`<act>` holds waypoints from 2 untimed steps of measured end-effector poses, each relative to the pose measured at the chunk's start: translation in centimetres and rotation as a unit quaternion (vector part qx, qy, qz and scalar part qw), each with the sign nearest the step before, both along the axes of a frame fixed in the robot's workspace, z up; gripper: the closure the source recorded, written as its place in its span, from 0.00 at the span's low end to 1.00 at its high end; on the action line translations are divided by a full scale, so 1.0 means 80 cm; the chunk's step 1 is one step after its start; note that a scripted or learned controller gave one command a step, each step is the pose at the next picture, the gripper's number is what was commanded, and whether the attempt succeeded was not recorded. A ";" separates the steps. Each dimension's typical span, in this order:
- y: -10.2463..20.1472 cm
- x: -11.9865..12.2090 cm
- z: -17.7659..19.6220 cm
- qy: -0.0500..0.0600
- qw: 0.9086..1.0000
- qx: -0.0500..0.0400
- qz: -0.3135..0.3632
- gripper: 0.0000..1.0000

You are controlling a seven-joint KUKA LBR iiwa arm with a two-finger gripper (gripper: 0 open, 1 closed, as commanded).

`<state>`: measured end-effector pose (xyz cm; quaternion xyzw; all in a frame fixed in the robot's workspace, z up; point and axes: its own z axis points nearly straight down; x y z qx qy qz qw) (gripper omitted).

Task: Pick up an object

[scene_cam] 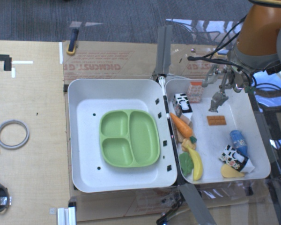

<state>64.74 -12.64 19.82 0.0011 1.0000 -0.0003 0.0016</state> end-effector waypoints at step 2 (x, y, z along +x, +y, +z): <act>-0.117 -0.171 -0.133 0.000 0.998 0.000 0.061 0.00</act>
